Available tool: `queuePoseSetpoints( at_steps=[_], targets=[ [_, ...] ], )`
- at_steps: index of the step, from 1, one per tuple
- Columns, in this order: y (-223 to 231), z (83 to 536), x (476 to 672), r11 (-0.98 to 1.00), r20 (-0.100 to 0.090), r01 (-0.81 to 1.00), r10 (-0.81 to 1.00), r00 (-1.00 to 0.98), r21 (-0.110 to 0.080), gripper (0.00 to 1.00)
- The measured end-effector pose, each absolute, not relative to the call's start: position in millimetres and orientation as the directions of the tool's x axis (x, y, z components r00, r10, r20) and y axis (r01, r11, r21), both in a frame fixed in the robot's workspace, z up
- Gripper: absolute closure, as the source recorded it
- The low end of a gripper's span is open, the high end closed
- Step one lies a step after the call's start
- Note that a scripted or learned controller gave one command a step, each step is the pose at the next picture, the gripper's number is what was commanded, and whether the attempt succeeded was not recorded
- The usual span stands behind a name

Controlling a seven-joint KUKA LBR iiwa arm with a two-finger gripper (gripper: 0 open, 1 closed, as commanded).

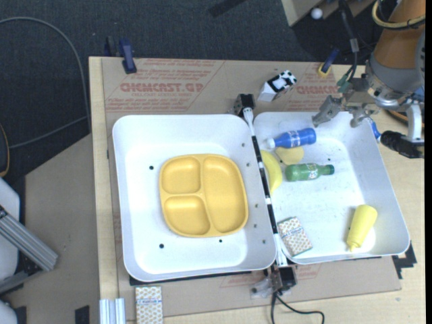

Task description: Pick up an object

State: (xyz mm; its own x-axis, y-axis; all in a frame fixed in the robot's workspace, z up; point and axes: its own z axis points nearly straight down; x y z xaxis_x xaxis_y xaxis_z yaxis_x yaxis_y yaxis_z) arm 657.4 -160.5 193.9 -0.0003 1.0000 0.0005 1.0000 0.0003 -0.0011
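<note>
My gripper point(343, 113) hangs over the far edge of the right bin point(385, 181), open, with nothing between its fingers. Just left of it and nearer the camera, a blue bottle point(293, 138) lies on its side. Below that are a small yellow piece point(291, 155), a green bottle point(307, 172) on its side and a banana point(273, 171) against the bin's left wall. A yellow squeeze bottle point(361, 226) lies at the front right. At the front left, a small patterned box point(295, 235) rests on the bin floor.
The left bin point(135, 147) holds a yellow divided plate point(202, 194). A black-and-white toy point(280, 83) sits on the bench behind the bins. A blue clamp point(126, 56) grips the bench's far left corner. Another small box point(148, 302) lies at the front.
</note>
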Motion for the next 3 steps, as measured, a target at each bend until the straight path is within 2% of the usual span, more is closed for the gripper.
queuePoseSetpoints(
  at_steps=[1,2,3],
  targets=[
    [-87,185,662.6,0.001,0.002,1.000,1.000,-0.001,-0.003,0.00],
    [-110,84,601.5,-0.001,0.000,1.000,1.000,0.001,-0.001,0.00],
    [-116,84,558.9,-0.001,0.001,1.000,1.000,0.001,-0.002,0.00]
  ],
)
